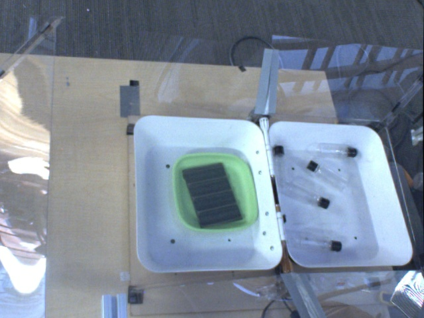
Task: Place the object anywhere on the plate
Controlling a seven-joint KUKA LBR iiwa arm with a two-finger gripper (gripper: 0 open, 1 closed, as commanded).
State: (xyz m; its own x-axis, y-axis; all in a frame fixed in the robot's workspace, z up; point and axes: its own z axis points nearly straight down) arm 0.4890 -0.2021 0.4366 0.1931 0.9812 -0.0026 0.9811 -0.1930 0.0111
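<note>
The jaws: I cannot tell from my feed whether they are spread or pressed together.

Working from the left, the pale wooden tabletop [86, 197] carries a streak of glare along its left side, and a small grey bracket [130, 100] sits just beyond the far left corner of the left bin [152, 244]. That white bin holds a green plate [246, 177], square with rounded corners and roughly centred on the bin floor. A dark grey ridged block [212, 195] lies flat on the plate. It is turned slightly off square to the plate's edges and sits wholly inside its rim.

A grey metal post [267, 88] stands at the far end of the seam where the two bins meet.

The right bin [391, 204], touching the left one along that seam, holds several clear tubes with black caps, scattered and apart from one another. I make out caps near the far left corner [279, 150], near the far right [351, 152], two towards the middle [312, 166] [323, 203], and one near the front [335, 246]. The clear bodies are hard to make out against the white floor.
</note>
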